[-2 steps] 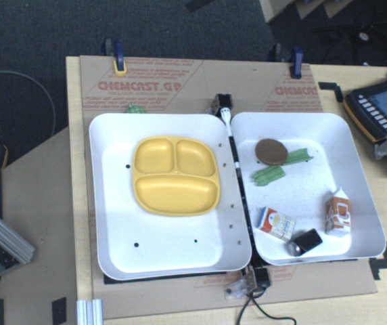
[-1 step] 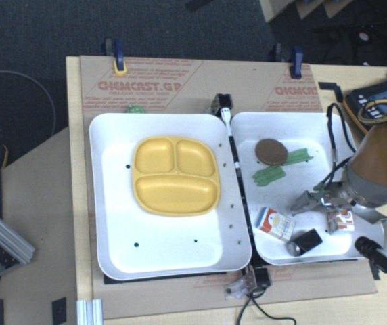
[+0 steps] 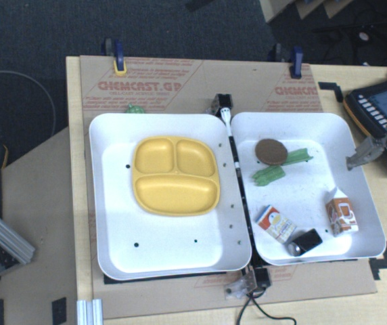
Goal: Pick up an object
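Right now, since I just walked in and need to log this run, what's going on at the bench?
The gripper sits at the right rim of the right bin, above the bin's edge, with nothing visibly between its fingers. In that bin lie a brown disc, green pieces, two small cartons and a black item. The left bin holds a yellow divided plate. No pick has happened yet.

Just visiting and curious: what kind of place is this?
Probably a robotics lab. Two white bins are clamped to a board, toy-like items such as a yellow divided plate lie in them, and a handheld controller sits nearby.
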`<state>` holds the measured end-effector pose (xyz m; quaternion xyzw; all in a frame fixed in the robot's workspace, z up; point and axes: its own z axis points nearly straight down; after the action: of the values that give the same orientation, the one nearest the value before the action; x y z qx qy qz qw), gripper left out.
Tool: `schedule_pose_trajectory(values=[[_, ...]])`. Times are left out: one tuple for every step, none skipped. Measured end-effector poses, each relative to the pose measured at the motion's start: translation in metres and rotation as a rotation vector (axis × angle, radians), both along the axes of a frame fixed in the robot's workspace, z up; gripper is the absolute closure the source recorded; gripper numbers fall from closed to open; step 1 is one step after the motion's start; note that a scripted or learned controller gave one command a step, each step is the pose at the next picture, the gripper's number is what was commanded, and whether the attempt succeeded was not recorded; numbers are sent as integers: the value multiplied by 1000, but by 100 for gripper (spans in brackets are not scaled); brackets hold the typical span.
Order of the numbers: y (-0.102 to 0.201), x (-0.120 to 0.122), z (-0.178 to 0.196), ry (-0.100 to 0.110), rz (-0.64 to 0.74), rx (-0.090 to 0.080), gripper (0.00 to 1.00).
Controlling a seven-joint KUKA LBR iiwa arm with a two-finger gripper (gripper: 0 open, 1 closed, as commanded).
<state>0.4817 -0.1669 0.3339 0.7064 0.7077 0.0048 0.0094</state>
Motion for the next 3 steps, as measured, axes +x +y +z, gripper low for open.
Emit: schedule_pose_trajectory(values=[[-47, -2, 130, 1, -5, -4, 0], [-44, -1, 133, 13, -1, 1, 100], [-31, -2, 86, 25, -1, 9, 100]])
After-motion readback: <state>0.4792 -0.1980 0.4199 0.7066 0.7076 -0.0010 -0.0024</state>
